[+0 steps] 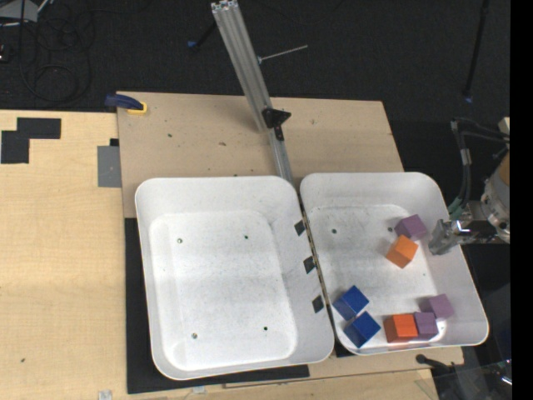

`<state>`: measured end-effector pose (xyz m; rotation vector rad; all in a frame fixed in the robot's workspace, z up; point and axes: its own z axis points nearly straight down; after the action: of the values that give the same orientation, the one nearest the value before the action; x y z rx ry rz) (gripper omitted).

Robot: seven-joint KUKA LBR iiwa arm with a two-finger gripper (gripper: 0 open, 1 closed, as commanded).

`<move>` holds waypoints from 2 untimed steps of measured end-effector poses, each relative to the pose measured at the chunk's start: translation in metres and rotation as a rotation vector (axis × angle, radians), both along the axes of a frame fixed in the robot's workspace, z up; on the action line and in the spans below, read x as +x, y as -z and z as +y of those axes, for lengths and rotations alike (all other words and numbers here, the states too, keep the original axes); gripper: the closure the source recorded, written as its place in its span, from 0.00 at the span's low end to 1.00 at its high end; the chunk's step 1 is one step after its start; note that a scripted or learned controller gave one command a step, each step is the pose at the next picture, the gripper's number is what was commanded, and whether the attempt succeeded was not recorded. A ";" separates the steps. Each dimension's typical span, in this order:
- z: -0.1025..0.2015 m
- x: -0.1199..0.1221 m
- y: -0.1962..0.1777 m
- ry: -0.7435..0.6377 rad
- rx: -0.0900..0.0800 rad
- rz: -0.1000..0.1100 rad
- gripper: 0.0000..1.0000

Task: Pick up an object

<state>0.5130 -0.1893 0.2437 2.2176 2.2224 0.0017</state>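
While the grey metal gripper [441, 238] sits at the right white plastic bin's [366, 192] right edge, grip state impossible to tell, nothing looks lifted: the nearest purple cube [410, 227] and orange cube [402, 252] lie inside, leaving the whole pick undone.

blocks [403, 251] in right bin [375, 192], beside left bin [166, 198]
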 end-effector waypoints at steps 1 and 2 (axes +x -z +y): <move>0.060 0.006 0.008 -0.003 0.004 0.005 1.00; 0.105 0.009 0.009 -0.002 0.003 0.006 1.00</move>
<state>0.5219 -0.0845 0.2343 2.2203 2.2290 -0.0014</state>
